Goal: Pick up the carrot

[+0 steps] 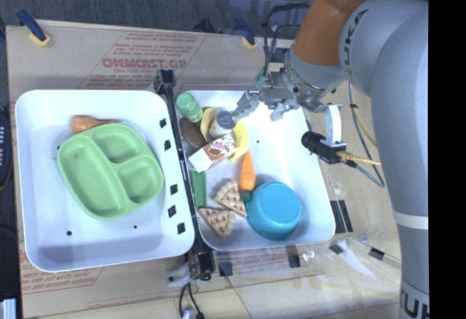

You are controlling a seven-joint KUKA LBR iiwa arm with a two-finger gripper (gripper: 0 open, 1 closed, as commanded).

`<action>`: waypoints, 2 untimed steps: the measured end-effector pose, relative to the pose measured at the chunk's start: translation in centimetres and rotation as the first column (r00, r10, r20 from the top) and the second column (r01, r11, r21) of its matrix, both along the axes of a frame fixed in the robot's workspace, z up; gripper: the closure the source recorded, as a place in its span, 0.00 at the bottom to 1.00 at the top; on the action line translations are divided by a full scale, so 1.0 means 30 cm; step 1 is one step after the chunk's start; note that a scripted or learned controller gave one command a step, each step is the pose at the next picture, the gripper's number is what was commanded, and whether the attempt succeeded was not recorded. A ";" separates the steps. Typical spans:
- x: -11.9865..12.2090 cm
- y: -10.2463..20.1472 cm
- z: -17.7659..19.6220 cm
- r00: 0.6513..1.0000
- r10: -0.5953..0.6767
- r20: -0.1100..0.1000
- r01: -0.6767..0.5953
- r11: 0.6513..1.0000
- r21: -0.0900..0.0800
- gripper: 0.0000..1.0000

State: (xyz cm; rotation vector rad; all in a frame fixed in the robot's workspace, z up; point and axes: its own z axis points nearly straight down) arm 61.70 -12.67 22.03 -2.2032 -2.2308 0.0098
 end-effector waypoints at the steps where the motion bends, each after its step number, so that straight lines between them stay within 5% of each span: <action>1: -0.052 -0.002 -0.339 0.993 0.114 0.024 -0.114 0.994 -0.005 0.00; 2: -0.292 0.018 -0.369 0.990 0.126 0.058 -0.125 0.992 -0.013 0.00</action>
